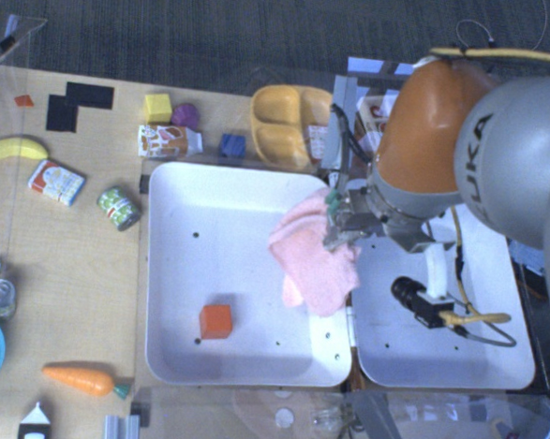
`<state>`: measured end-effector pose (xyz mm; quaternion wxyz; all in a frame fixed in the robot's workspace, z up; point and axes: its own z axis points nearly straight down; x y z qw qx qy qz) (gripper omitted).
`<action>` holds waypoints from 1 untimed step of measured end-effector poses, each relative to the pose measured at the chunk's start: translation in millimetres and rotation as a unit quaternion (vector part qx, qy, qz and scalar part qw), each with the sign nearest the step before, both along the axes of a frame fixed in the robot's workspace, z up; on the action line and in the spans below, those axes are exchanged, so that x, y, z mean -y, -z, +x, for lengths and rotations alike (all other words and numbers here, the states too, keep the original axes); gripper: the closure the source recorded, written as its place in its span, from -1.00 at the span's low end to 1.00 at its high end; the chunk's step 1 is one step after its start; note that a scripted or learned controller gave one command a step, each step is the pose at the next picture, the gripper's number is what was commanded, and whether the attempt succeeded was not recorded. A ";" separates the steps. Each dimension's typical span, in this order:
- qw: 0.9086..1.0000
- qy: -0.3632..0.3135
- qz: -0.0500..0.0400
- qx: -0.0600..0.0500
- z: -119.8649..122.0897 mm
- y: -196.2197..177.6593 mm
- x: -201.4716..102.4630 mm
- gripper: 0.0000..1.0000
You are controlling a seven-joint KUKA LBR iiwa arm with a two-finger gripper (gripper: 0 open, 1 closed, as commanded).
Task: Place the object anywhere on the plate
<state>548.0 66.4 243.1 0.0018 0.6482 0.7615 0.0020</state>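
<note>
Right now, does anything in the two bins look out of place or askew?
Yes. The pink cloth lies crumpled across the left bin's right rim, partly hanging toward the right bin, with the gripper at its top edge.

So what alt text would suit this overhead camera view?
A grey and orange robot arm's gripper meets a pink cloth draped at the right edge of the left white bin, which also holds an orange block.
</note>
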 end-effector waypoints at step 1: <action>1.000 0.011 0.000 -0.001 -45.0 -9.6 -58.9 1.00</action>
